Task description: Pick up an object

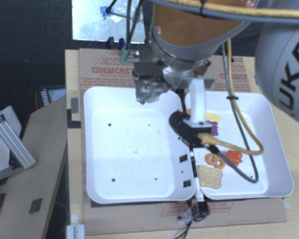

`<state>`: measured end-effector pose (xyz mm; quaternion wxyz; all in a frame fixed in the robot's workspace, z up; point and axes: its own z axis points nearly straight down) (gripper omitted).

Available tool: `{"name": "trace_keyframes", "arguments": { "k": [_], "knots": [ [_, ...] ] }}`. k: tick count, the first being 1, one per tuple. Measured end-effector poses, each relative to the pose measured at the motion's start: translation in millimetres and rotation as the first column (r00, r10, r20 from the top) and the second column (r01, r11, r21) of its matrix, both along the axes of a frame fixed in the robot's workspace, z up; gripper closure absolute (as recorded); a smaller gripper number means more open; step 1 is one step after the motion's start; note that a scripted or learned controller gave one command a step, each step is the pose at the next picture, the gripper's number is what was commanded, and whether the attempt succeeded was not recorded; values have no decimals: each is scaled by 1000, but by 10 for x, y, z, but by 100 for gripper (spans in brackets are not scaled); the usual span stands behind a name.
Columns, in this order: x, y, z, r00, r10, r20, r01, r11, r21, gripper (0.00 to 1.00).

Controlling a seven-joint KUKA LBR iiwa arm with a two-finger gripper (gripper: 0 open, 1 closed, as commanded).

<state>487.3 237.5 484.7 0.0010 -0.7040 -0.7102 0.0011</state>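
A: Camera view from above the desk (50,148): where does the tool (148,91) stand?

B: It hangs over the far right corner of the left bin (89,148), close to the wall this bin shares with the right bin (269,148). From this angle it looks blurred and metallic.

A: Wide or narrow?

B: I cannot tell; the blur and the slant hide that.

A: And the things to pick?

B: All five that I see lie in the right bin, along its left side, near the shared wall. Farthest back is a yellow piece (213,117), with a small purple piece (214,129) just beside it on the near side. Closer to the front lies an orange ring-shaped piece (214,160), and a red-orange piece (233,157) sits just to its right. Nearest the front rim is a pale tan piece (210,177), flat like a slice of toast, just below the ring.

A: How do they lie relative to the tool?

B: Every one is to its right in this view and closer to the front of the desk. The yellow piece is nearest to it, yet across the shared wall and clearly apart; the tan piece is farthest.

A: What is under the bins?

B: A brown cardboard sheet (104,66) with red print, lying on the desk.
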Motion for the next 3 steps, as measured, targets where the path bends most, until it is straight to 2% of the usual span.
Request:
{"name": "trace_keyframes", "arguments": {
  "k": [1,2,3],
  "knots": [
    [-8,-251,534,1000,-9,10,9,1000,3,100],
    [-11,-22,502,1000,-3,5,3,1000,2,100],
    [-6,-33,618,1000,-3,8,3,1000,4,100]
  ]
}}
